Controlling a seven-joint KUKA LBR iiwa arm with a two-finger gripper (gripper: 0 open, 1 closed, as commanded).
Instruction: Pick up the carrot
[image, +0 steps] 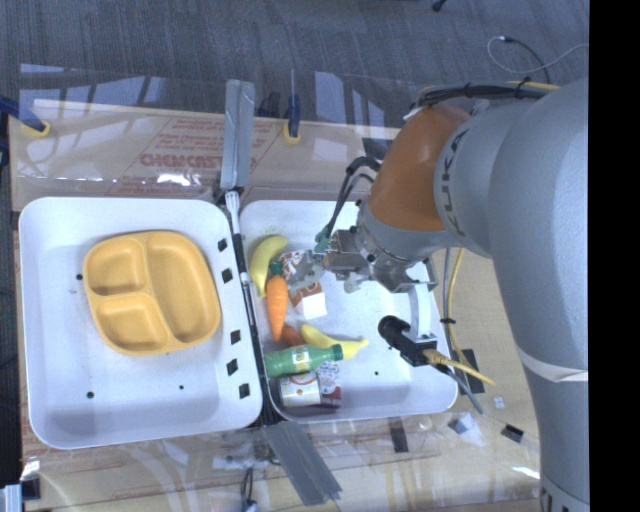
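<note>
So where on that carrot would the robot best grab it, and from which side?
Probably the thick upper half of the carrot, coming straight down from above. It lies flat and lengthwise by the right bin's left wall, with the banana above its top and the green bottle crowding its narrow lower end.

Bulky grey arm, orange wrist band, black cables.

Two white bins are sitting side by side on the table. One yellow divided plate is lying in the bin farther from the hand. Just beside the hand are lying one carrot, two bananas, one green bottle, one can and one small packet.
</note>
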